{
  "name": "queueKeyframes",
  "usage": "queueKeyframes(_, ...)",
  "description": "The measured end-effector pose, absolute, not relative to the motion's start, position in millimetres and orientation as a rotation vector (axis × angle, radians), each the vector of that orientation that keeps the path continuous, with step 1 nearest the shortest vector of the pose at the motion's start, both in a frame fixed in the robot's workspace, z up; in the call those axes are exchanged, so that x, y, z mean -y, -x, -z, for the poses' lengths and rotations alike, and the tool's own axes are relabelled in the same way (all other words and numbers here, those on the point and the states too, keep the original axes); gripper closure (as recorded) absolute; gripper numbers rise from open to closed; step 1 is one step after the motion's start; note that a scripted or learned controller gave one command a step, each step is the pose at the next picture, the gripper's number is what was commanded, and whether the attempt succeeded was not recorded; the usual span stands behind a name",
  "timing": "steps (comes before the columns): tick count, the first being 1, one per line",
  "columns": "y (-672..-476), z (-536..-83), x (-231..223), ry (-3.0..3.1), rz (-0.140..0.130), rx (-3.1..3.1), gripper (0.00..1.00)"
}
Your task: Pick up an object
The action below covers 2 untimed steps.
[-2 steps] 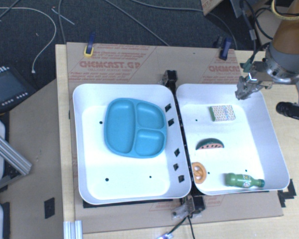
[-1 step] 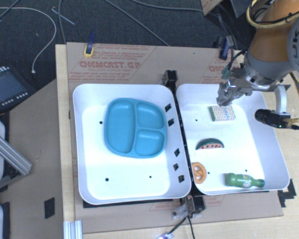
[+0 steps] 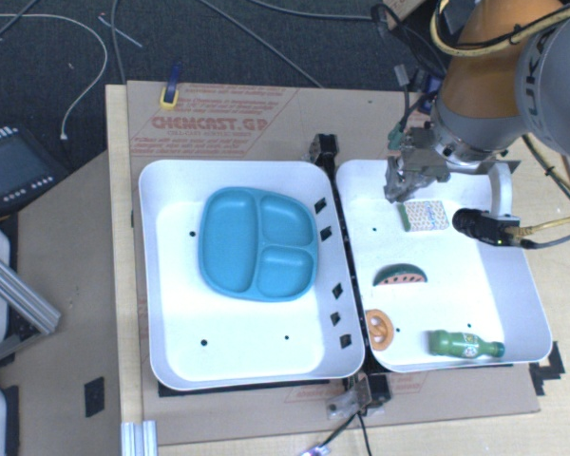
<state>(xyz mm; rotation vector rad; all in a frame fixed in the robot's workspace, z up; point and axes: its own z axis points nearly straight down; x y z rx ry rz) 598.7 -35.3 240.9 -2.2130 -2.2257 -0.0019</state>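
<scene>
The pretzel (image 3: 379, 329) and bottle (image 3: 465, 345) lie at the right bin's (image 3: 522, 274) six o'clock. At twelve, the gripper (image 3: 399, 193) hangs beside the card (image 3: 425, 216), seemingly lining up; its grip I cannot tell.

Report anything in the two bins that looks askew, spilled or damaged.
Nothing is spilled or broken. The green plastic bottle lies on its side near the right white bin's front edge, and the light blue divided plate sits slightly turned in the left white bin.
</scene>
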Motion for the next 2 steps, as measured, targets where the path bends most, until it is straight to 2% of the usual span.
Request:
queueKeyframes(1, -600.7, -233.4, -21.9, 2.211, 0.0, 2.225, 1.0)
queueKeyframes(2, -577.3, -233.3, -74.8, 2.213, -0.002, 2.224, 1.0)
